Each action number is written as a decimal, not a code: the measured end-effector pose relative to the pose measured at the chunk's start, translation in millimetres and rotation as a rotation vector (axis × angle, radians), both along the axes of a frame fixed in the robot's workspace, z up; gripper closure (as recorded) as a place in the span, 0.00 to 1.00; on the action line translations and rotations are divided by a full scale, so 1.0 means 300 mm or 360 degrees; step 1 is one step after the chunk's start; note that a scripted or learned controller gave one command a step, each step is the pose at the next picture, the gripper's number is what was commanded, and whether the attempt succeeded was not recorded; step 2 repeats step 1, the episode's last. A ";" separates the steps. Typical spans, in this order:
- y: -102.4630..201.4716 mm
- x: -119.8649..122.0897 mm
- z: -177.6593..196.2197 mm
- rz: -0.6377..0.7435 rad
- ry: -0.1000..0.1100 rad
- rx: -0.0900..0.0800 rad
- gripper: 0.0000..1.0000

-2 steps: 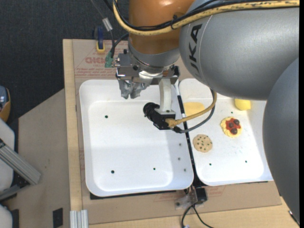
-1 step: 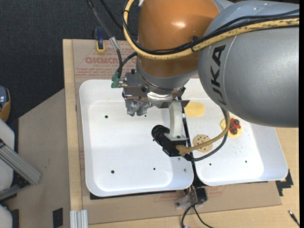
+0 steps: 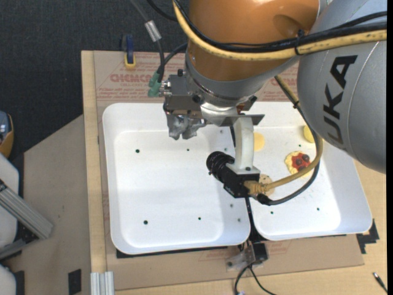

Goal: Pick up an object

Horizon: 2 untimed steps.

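1. Gripper (image 3: 183, 126): hangs low over the far part of the left bin (image 3: 116, 183), pointing down at its floor; open or closed state cannot be told from this angle, and nothing seen held.
2. Left bin floor: shows plain white with a few small dark dots around the gripper, so probably offers no target at this spot.
3. Candidate objects: lie loose in the right bin (image 3: 344, 217), toward its far side. Pale yellow disc (image 3: 260, 142) just beside the shared rims, yellow-and-red piece (image 3: 298, 160) nearer the middle, small yellow piece (image 3: 306, 132) farther back. All lie apart, which favours a top-down grasp.
4. Progress: pick judged not yet made; likely calls for a shift rightward over the rims before any descent.
5. Cardboard sheet (image 3: 98, 91): lies under both bins, presumably as a flat base.
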<state>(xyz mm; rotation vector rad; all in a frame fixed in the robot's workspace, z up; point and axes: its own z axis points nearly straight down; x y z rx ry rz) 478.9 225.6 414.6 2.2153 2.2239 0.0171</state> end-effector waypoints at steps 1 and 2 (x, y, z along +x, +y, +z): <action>0.000 0.002 0.017 -0.0001 0.0010 -0.0007 1.00; 0.000 0.002 0.017 -0.0001 0.0010 -0.0007 1.00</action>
